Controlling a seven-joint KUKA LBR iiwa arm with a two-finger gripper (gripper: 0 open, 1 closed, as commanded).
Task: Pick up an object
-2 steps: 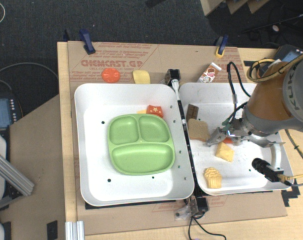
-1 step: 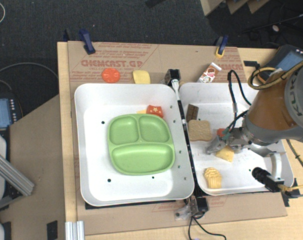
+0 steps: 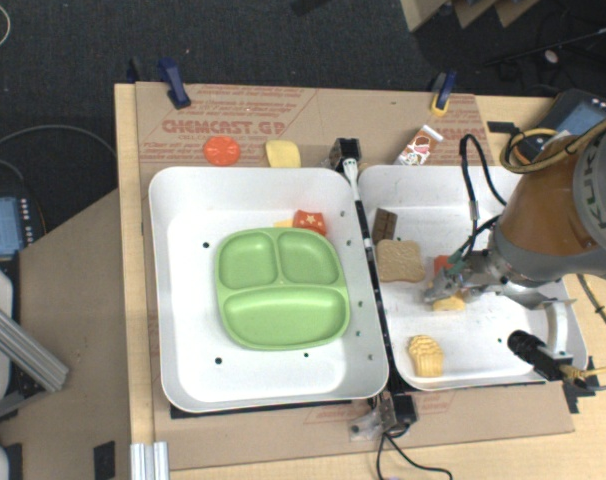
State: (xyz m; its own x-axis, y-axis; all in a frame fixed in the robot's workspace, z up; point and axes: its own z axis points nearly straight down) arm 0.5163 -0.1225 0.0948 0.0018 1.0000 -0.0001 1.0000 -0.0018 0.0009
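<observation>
Cardboard-topped bench, two white bins: the gripper [image 3: 445, 288] hangs low in the right bin [image 3: 483, 363]. A small yellow piece [image 3: 449, 305] lies right beneath its jaws, toast slice [image 3: 400, 261] just beyond. How wide they stand, I can't tell.

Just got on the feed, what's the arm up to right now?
The arm's end effector is down in the right bin, over a small yellow piece near the brown toast-like slice. Whether it has gripped anything can't be made out. The green divided plate sits in the left bin.
</observation>
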